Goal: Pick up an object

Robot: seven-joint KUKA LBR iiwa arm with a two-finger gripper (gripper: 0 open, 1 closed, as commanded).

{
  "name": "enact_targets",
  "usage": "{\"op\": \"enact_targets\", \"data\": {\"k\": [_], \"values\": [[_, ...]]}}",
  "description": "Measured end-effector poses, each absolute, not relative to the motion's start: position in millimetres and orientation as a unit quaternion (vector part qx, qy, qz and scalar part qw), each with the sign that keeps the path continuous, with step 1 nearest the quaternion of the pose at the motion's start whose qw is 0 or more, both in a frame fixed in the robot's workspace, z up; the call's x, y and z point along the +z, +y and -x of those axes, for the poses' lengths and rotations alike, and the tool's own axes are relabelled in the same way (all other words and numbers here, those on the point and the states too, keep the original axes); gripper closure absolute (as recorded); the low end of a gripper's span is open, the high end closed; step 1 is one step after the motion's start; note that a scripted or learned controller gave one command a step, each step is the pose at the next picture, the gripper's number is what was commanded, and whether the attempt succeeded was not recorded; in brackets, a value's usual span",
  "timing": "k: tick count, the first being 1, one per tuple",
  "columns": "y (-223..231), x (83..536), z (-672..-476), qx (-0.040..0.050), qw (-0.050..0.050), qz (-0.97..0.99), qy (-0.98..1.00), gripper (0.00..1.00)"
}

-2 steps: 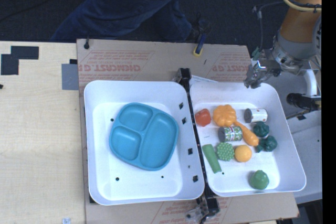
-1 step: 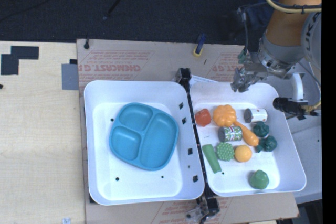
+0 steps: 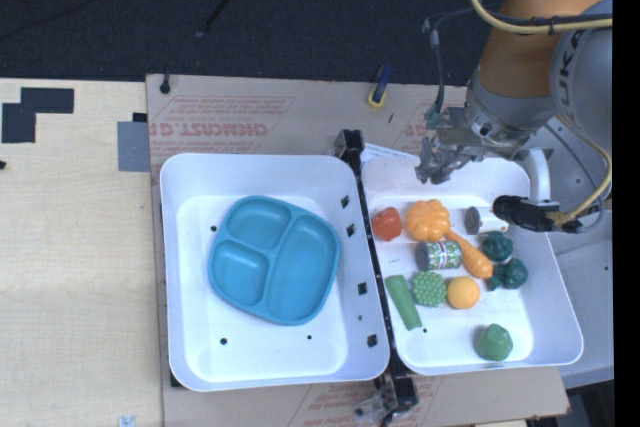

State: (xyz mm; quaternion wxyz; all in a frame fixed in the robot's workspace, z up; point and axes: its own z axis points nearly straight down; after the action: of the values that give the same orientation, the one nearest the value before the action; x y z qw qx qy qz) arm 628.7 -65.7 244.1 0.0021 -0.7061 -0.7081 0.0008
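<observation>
Inside the left bin (image 3: 190,185) lies a blue tray (image 3: 273,258); end effector (image 3: 437,171) finger state unclear.

Red printing runs across the cardboard sheet (image 3: 262,120) that lies under the two bins, along the bench's far edge. It stands upside down to the camera, and its largest line appears to spell "CHEMCAST" followed by a further word that looks like "ACRYLIC"; the smaller lines under it are too fine to make out. More red print shows on the same sheet at the bench's near edge, below the bins, but it cannot be read. The small can (image 3: 440,255) in the right bin (image 3: 545,335) bears a green-and-white label whose wording is too small to read.
</observation>
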Motion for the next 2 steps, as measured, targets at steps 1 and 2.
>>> {"op": "enact_targets", "data": {"k": [1, 2], "values": [[-12.1, 230.1, -604.0, 0.0015, 0.003, 0.706, -0.709, 1.00], [24.1, 219.0, -597.6, 0.0014, 0.002, 0.706, -0.708, 1.00]]}}
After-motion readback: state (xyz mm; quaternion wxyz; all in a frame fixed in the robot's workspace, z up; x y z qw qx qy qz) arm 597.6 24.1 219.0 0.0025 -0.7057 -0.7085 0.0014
